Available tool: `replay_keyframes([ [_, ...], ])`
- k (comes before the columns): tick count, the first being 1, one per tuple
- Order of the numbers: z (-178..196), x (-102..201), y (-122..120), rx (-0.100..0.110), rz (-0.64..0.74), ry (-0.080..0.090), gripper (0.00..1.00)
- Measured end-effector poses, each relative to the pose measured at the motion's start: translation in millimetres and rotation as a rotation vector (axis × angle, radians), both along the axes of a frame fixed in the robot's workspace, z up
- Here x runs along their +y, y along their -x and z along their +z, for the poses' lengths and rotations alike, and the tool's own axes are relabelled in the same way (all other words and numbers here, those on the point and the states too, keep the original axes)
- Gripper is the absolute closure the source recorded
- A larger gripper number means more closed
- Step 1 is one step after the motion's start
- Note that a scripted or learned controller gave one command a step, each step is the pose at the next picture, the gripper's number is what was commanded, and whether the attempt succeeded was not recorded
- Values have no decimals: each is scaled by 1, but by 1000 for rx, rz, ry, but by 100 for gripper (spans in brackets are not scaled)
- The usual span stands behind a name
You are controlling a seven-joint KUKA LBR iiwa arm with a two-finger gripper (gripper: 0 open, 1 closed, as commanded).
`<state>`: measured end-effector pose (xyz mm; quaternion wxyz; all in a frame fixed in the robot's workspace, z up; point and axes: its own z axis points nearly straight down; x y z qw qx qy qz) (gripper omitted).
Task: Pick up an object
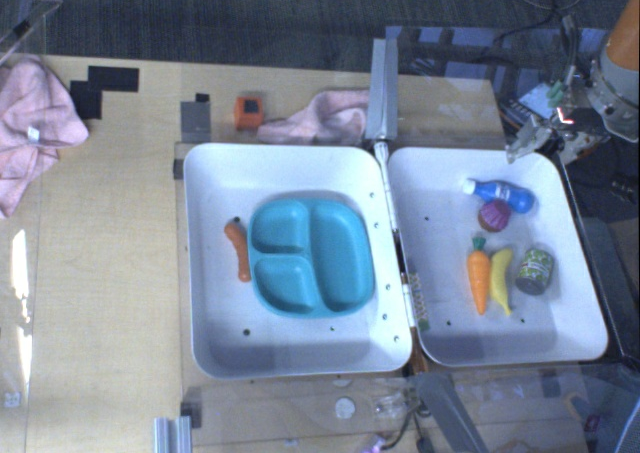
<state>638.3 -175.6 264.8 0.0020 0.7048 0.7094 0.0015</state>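
Note:
The right bin [440, 241] holds a blue bottle [503, 195] with a white cap, a dark purple round item [494, 215], an orange carrot [479, 279], a yellow banana [500, 279] and a small green can [534, 270]. In the left bin [210, 241] lie a blue divided plate [308, 255] and a small orange sausage-like piece [239, 247]. My gripper [545, 140] hangs above the right bin's far right corner, up and right of the blue bottle, with nothing seen between its fingers, which stand apart.
A metal divider post [379, 86] rises between the bins at the back. Pink cloth [320, 117] lies behind the left bin, and another pink cloth [35, 121] at the far left. Cables and hardware [530, 51] crowd the back right.

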Motion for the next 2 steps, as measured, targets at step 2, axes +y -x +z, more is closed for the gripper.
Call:
replay_keyframes([
  [2, 106, -3, -21, -6, 818, 8, 100],
])
